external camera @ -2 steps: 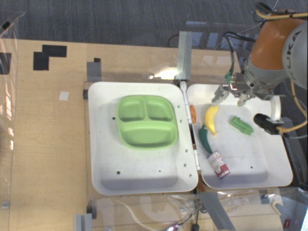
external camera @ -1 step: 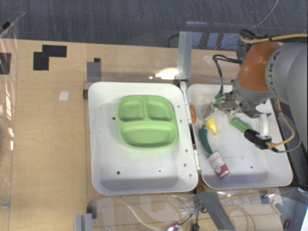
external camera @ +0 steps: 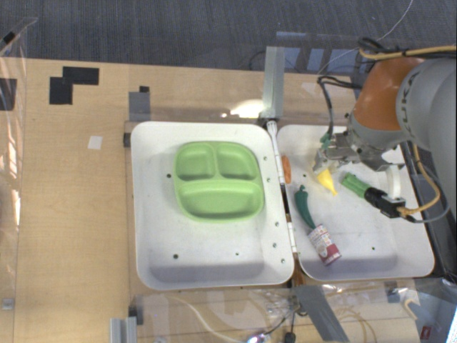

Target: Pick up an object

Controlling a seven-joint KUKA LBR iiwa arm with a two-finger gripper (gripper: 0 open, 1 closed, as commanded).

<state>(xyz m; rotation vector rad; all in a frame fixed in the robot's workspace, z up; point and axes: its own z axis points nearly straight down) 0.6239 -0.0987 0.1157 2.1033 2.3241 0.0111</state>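
1. On the counter (external camera: 71, 191), two shallow white bins sit side by side, touching along a shared middle edge.
2. The left bin (external camera: 153, 263) holds a green divided plate (external camera: 218, 179), which lies flat near the bin's middle with its two small compartments on the far side and one long compartment on the near side.
3. The grey arm (external camera: 428, 113) reaches in from the right, its orange band (external camera: 378, 95) over the far part of the right bin (external camera: 385, 256).
4. The tool (external camera: 330, 156) hangs low over the far left part of the right bin; I cannot tell whether it is apart or together.
5. A small yellow piece (external camera: 327, 181) lies on the bin floor just near of the tool, very close to it; whether they touch cannot be told.
6. A short green stick (external camera: 353, 184) lies just right of the yellow piece, slanting toward the near right.
7. A slim orange piece (external camera: 286, 168) lies along the right bin's left wall, left of the tool.
8. A dark green pepper-like thing (external camera: 304, 207) lies near of the orange piece, slanted.
9. A small bottle with a red label (external camera: 324, 243) lies on its side just near of the pepper-like thing, well apart from the tool.
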